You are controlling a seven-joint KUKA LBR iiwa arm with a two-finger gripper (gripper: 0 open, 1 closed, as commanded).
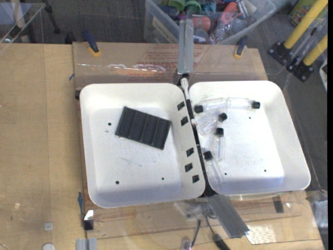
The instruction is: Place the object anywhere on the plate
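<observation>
Camera view, left to right: left bin (130,173) bearing the dark ribbed plate (143,127) (lying flat, slightly askew); right bin (263,152) containing the clear black-capped tubes (216,123), clustered against its left wall, well apart from the plate. Whether my gripper is open or closed I cannot tell.

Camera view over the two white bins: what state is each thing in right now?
Dark ribbed rectangular plate: lying flat in the left white bin, turned at a slant, nothing on it.
Clear plastic tubes with black caps: lying in a loose heap at the left side of the right white bin, caps on, apart from the plate.
Clear storage tub behind the bench: open, full of coloured items.
</observation>
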